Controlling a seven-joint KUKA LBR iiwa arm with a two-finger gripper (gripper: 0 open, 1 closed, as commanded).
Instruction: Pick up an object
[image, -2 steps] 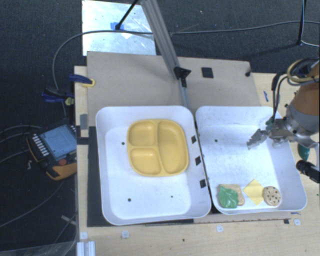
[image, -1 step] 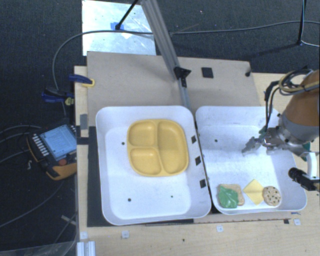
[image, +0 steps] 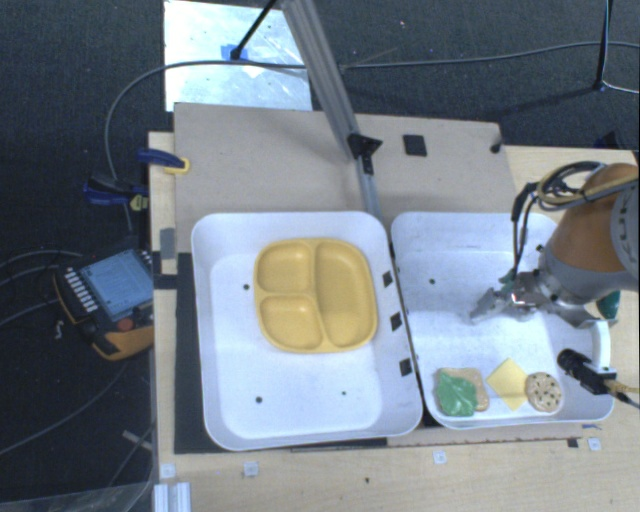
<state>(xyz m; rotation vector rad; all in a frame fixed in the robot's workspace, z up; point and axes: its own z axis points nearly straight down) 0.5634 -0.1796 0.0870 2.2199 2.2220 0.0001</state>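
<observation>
You are holding a gripper (image: 492, 303), seemingly spread and holding nothing, well above 3 food pieces (image: 500, 388) crowding the right bin (image: 440, 245) rim, risking a miss.

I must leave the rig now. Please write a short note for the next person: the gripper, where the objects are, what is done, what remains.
Gripper: over the right bin, near its middle, nothing visible between its fingers; whether they are open or shut cannot be told.
Objects: a green-topped toast, a yellow cheese slice and a round cookie lie in a row along the right bin's near edge. A yellow divided plate sits in the left bin.
Done: nothing picked yet.
Left: lower onto one object, grasp, lift.
</observation>
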